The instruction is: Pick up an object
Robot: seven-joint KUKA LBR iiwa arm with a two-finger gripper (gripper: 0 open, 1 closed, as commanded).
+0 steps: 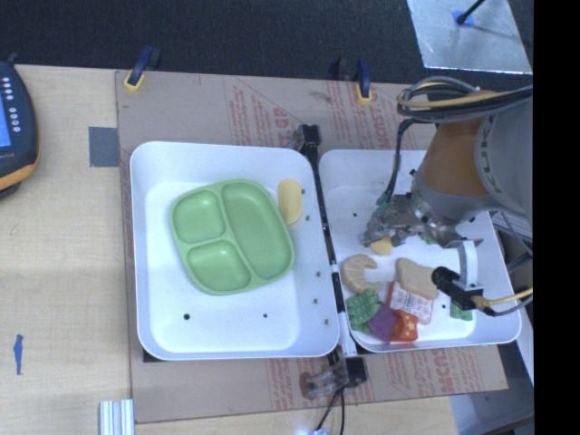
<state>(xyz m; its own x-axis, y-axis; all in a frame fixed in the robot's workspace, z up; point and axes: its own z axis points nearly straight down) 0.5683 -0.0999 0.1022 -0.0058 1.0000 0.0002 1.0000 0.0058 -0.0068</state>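
Across the counter [72, 270], the end effector [385, 229] is hovering low in the right bin [507, 333], its opening impossible to tell, with a small yellow piece [381, 246] lying just under its tip and the other objects clustering toward the bin's near edge.

bins [145, 243]: 2 | green tray [233, 236]: 1 | clamps [138, 69]: 3 | yellow piece [290, 200]: 1

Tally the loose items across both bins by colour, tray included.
Green: 3 - divided tray, leafy piece, small piece
Yellow: 2 - left-bin piece, small block near the claw
Tan: 2
Red: 1
Purple: 1
Total: 9
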